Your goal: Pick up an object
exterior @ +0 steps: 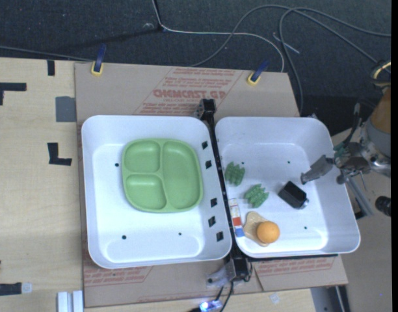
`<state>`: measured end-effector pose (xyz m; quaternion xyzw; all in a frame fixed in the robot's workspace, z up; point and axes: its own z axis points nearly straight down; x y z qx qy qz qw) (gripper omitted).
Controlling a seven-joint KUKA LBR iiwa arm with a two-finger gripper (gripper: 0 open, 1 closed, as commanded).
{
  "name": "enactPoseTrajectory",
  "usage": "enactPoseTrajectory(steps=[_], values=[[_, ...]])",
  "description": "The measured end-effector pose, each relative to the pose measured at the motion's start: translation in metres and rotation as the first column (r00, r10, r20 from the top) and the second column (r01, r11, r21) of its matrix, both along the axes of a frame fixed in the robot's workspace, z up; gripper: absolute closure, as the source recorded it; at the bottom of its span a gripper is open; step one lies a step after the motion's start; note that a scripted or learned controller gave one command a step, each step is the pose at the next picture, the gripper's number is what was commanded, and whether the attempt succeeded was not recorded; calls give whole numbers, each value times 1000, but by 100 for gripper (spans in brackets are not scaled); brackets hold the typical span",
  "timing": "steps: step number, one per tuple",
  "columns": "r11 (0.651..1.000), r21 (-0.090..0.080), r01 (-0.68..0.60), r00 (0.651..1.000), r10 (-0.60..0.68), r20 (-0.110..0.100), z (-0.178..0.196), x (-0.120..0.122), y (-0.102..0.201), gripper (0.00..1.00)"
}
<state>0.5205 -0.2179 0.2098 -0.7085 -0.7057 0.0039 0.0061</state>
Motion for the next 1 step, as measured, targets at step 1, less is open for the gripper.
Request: enactPoseTrajectory(steps=[1], values=[[1000, -3, -4, 1000, 4, 13, 7, 3, 1, 0]])
